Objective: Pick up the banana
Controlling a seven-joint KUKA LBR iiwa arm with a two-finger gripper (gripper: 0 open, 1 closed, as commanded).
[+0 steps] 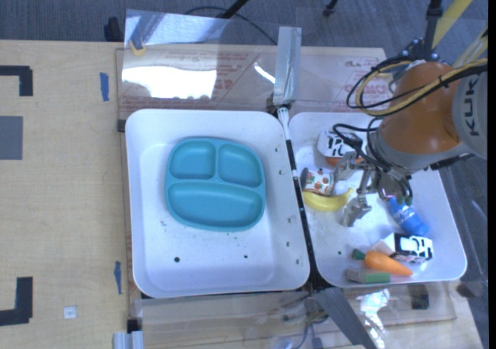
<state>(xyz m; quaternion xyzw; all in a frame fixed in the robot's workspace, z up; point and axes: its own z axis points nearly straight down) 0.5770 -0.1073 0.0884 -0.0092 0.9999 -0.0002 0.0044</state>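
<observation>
Banana (327, 200) is seen lying crosswise, long axis level, just left of the gripper (358, 204), whose jaws' spread cannot be told; nothing is gripped yet.

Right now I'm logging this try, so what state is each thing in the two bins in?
Banana: lying flat in the right bin, not lifted.
Pincer: low over the bin, at the banana's right end.
Blue plate: flat in the left bin, nothing on it.
Carrot: lying on its side near the front edge.
Blue bottle: lying down.
</observation>
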